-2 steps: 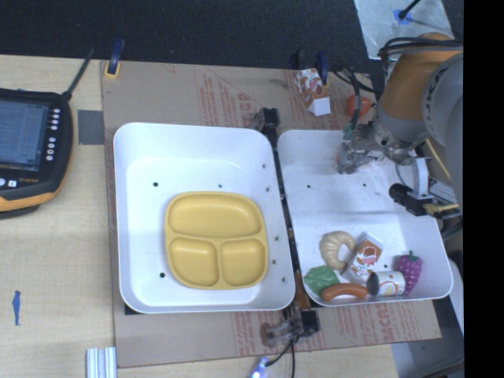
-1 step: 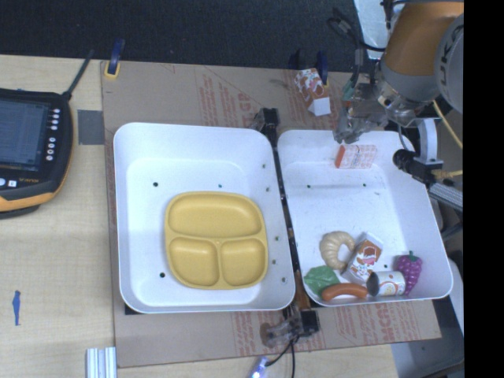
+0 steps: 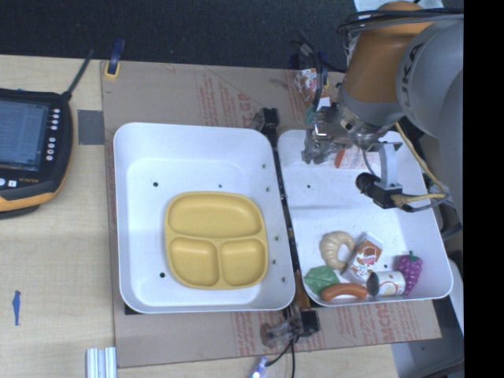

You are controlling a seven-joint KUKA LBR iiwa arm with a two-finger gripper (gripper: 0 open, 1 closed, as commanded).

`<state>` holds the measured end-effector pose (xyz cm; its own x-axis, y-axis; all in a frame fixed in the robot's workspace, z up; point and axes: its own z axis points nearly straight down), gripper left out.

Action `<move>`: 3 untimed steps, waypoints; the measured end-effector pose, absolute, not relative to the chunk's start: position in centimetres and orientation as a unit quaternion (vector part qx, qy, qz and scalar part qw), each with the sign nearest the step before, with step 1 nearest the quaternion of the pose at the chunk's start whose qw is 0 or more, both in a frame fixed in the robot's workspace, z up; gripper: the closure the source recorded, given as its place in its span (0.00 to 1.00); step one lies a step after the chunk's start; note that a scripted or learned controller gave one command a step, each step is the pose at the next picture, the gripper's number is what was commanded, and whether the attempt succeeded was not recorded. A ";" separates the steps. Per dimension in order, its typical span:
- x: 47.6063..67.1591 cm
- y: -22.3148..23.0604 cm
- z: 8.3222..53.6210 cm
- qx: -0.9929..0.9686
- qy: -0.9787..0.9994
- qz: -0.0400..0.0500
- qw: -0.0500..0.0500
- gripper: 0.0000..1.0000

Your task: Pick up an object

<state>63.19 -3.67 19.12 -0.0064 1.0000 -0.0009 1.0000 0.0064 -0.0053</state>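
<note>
My gripper [image 3: 316, 149] hangs over the far left corner of the right bin [image 3: 331, 203], under the orange wrist band. A small red-orange item [image 3: 340, 159] shows just to its right; I cannot tell whether it is held. At the bin's near end lie a tan croissant [image 3: 337, 246], a small red and white carton [image 3: 366, 259], purple grapes [image 3: 409, 270], a small can [image 3: 387, 284], an orange sausage [image 3: 344, 292] and a green leaf [image 3: 319, 278]. All of these sit well apart from the gripper.
The left bin [image 3: 197, 144] holds a yellow divided plate [image 3: 215, 239]. A control pendant [image 3: 27, 144] lies on the bench at far left. A black cable fitting [image 3: 378, 189] hangs off the arm over the right bin's middle.
</note>
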 end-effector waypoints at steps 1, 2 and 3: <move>62.1 -7.4 19.2 -0.706 -0.708 0.003 0.001 1.00; 60.9 -16.6 25.3 -0.707 -0.708 0.001 0.000 1.00; 57.1 -11.6 18.9 -0.705 -0.709 0.002 0.002 1.00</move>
